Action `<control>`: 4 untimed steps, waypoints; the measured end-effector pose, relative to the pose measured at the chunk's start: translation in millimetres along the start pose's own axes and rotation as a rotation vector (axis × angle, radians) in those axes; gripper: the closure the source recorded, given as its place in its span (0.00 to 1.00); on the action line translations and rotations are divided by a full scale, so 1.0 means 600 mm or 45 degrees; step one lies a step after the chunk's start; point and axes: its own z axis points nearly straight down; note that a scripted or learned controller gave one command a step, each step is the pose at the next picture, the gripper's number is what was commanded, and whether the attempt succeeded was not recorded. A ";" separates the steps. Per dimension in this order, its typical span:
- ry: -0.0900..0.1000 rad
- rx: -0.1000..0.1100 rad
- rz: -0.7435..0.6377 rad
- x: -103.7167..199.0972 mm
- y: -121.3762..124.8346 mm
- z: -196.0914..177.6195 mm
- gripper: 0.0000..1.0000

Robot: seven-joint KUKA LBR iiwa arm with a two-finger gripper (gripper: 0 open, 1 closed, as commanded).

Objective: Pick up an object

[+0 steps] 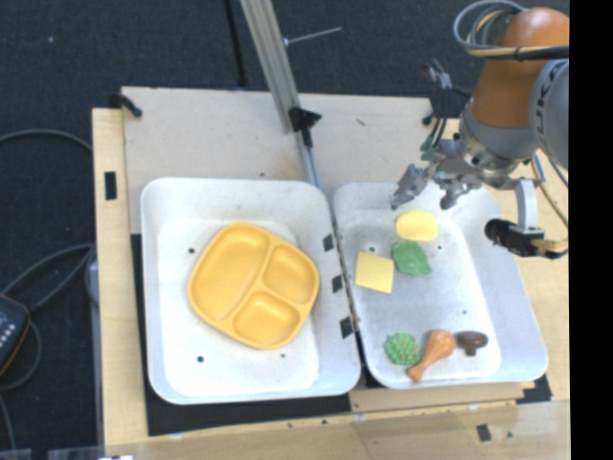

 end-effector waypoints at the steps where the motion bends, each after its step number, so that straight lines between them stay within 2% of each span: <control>1: 0.000 0.000 0.000 0.000 0.000 0.000 0.00; 4: -0.003 0.004 0.006 -0.008 -0.014 0.221 0.00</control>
